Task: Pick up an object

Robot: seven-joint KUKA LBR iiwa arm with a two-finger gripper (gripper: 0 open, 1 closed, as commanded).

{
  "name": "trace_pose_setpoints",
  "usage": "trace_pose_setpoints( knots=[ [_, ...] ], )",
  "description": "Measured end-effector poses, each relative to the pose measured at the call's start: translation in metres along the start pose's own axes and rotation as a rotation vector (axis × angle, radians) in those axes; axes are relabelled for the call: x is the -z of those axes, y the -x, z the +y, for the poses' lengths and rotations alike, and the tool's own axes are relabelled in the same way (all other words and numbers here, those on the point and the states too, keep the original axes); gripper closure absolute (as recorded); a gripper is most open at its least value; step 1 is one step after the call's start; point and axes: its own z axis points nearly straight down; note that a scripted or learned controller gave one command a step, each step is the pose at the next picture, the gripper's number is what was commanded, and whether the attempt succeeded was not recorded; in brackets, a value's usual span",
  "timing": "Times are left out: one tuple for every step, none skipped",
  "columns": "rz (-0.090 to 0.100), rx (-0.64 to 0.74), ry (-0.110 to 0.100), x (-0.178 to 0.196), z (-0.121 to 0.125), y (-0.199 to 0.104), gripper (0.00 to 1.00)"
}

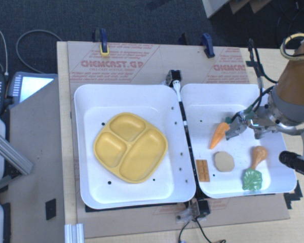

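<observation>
Table [142, 54] with two white bins: left bin [86, 135] holds yellow divided plate [130, 147]. Right bin [213, 97] holds carrot [219, 134], broccoli [252, 180], drumstick [258, 156], round cookie [224, 161], cracker [202, 170]. Pincer [236, 129] low beside carrot's top, touching or nearly; spread or pressed together, cannot tell. Approach step; next likely needs closing squarely on carrot.
</observation>
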Motion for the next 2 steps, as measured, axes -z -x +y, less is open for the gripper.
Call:
trace_pose_setpoints(
  knots=[
    [0.001, 0.0, -0.001, -0.057, -0.004, -0.009, 0.0],
    [0.001, -0.001, -0.003, -0.121, -0.004, -0.012, 0.0]
  ],
)
